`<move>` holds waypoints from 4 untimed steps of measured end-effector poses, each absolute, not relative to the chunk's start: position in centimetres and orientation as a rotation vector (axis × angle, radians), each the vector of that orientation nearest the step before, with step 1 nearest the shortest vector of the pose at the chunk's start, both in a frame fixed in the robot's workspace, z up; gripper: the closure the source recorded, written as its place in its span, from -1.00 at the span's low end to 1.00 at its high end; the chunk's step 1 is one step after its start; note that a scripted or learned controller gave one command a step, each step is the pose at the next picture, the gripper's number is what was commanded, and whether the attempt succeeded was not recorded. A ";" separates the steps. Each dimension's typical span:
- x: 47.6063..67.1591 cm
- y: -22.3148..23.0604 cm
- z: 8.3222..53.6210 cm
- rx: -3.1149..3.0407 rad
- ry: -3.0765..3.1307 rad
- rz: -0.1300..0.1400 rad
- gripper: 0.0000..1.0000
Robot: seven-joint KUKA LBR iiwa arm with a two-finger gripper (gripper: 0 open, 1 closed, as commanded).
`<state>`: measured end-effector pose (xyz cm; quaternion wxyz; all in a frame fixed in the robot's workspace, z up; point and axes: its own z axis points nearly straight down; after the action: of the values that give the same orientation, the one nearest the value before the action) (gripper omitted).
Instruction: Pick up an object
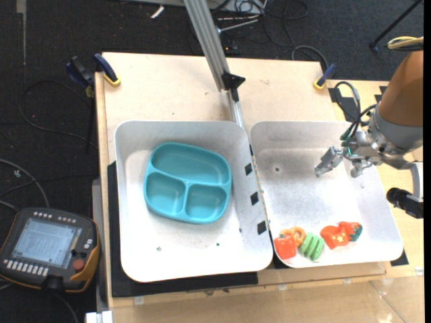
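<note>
Several small toy foods lie along the front edge of the right bin (pixel 296 180): an orange-red piece (pixel 287 242), a green ridged piece (pixel 312 247) and a red piece with a teal end (pixel 341 234). My gripper (pixel 342 165) hangs over the right part of that bin, well behind the toys. Its two grey fingers are spread apart with nothing between them. The arm comes in from the right edge with its orange band at the upper right.
The left bin (pixel 135 247) holds a teal divided plate (pixel 188 182). A metal pole (pixel 210 36) slants down to the gap between the bins. Yellow clamps sit at the bench's back corners. A teach pendant (pixel 47 247) lies on the floor at the left.
</note>
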<state>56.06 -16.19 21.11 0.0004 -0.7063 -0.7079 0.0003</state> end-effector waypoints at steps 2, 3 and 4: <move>50.0 -12.7 9.7 -2.227 -2.219 -0.001 -1.00; 49.5 -9.5 9.6 -2.220 -2.228 -0.003 -1.00; 49.5 -9.6 9.6 -2.224 -2.223 -0.004 -1.00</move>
<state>49.48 -9.57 9.64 -0.0015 -0.7072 -0.7070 -0.0013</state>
